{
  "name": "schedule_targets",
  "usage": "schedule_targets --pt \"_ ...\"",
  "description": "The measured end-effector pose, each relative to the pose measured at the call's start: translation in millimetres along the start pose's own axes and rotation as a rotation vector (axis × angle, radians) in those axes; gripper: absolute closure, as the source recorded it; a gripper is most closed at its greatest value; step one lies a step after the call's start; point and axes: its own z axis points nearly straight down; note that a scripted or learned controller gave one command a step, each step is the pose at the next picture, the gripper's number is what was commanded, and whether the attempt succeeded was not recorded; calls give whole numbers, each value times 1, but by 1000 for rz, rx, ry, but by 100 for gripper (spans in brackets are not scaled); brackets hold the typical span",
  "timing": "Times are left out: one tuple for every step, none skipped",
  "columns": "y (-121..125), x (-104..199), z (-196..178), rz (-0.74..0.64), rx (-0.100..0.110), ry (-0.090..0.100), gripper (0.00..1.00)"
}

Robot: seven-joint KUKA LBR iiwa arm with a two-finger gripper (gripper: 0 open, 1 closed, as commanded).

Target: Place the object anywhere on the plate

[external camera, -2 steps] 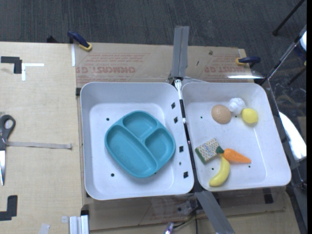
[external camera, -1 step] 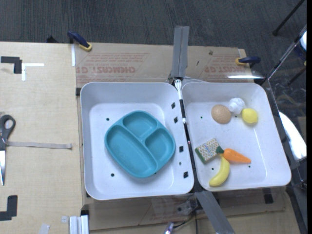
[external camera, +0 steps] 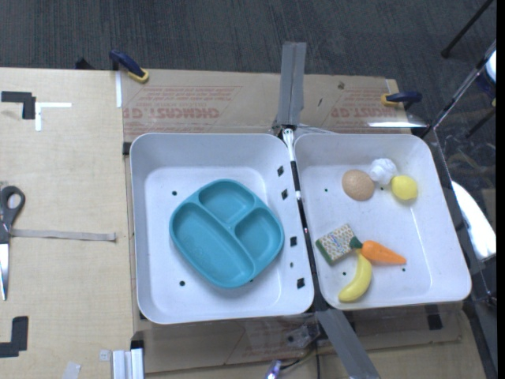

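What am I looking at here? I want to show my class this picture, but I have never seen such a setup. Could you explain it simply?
This is one photo from a camera fixed above a workbench, looking down at a slant. Two shallow white bins sit side by side. The left bin holds a teal plate with three compartments. The right bin holds toy foods: an egg, a lemon, a small white object, a carrot, a banana and a small green-edged packet. A robot arm is meant to move an object onto the plate; nothing lies on it yet. Scissors lie on the bench at left.
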Motion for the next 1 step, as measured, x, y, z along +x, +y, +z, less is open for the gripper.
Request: schedule_targets --pt "-1 2 -8 3 12 9 100"
